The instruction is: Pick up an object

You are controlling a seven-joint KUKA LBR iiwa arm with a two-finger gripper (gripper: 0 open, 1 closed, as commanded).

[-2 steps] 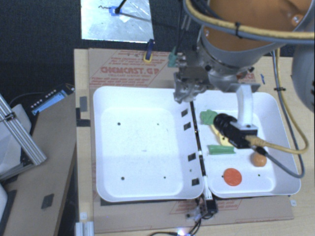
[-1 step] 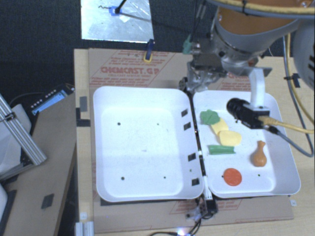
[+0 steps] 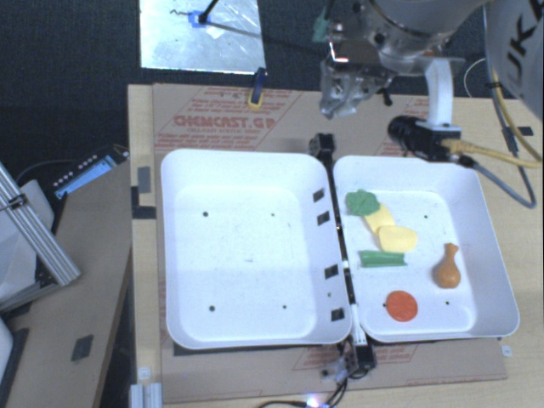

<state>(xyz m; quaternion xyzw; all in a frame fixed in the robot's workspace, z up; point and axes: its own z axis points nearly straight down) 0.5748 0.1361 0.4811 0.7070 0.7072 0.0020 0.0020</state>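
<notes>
Camera view, looking down: gripper hanging high above the far side of the bench, behind the seam between the left bin and the right bin. Blurred and seen from above, so cannot tell whether open or closed; nothing visible in its grasp.

Things to pick, all lying in the right bin: green leafy piece near the seam, touching a pale yellow chunk, touching in turn a second yellow chunk; green stick just below those; brown drumstick off by itself toward the right wall; red disc alone near the front.

Risks, judged from here:
- Coming down on the leafy-and-yellow cluster likely to catch two pieces at once, or to nudge one aside and close on air.
- Red disc and green stick lying flat and low: easy to scrape the bin floor and slide over them.
- Descending near the seam likely to strike the black clips along the divider.
- Drumstick rounded and tapering: may squirt out sideways under a squeeze.
</notes>
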